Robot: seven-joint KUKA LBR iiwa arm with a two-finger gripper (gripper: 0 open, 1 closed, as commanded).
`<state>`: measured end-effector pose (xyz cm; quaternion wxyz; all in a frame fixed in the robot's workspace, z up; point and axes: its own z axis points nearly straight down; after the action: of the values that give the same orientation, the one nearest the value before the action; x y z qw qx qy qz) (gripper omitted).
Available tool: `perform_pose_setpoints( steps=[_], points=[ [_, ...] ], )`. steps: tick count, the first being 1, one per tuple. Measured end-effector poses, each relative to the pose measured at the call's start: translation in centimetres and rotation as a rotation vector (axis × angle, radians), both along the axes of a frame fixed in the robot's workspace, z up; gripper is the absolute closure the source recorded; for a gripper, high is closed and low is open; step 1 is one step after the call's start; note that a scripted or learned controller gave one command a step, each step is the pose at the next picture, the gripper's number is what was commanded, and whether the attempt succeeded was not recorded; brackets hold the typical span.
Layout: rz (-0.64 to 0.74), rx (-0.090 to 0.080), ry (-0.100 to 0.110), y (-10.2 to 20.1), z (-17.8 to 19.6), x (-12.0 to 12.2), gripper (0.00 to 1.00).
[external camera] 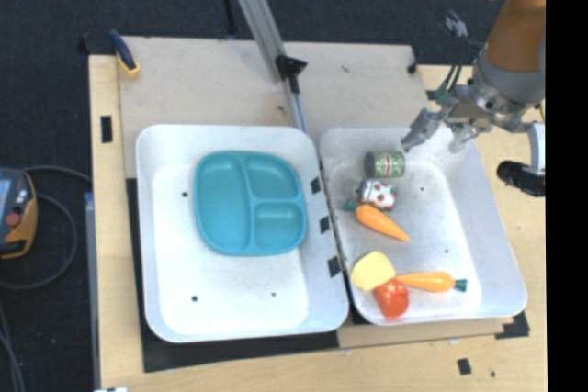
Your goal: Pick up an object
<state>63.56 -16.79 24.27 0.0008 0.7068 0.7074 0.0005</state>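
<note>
Gripper (439, 133) sits over the right bin's (478, 197) far edge, fingers spread apart, nothing between them. Green can (384, 164) lies just below-left of it; carrot (381, 221), yellow piece (371, 270), tomato (391, 298) and second carrot (427, 282) lie nearer the camera. Teal divided plate (250, 202) in left bin (165, 289).

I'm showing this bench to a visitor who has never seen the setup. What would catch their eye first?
Probably the teal divided plate, lying alone in the left bin. Next, the bright cluster in the right bin: a green can at the top, a carrot below it, then a yellow piece, a red one and a second carrot near the front. The gripper hangs above that bin's far right corner, open, holding nothing.
</note>
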Motion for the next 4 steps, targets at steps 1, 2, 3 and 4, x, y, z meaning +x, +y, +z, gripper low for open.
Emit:
perform_pose_setpoints(
  steps=[1,2,3,4],
  points=[
    [-0.001,-0.001,0.006,-0.2,-6.2,-0.5,0.0],
    [-0.003,-0.002,0.004,-0.8,-11.8,0.3,0.0],
    [-0.004,-0.002,0.002,-0.9,-14.2,0.4,0.0],
    [-0.004,-0.003,-0.003,-1.0,-12.9,0.5,1.0]
  ],
)
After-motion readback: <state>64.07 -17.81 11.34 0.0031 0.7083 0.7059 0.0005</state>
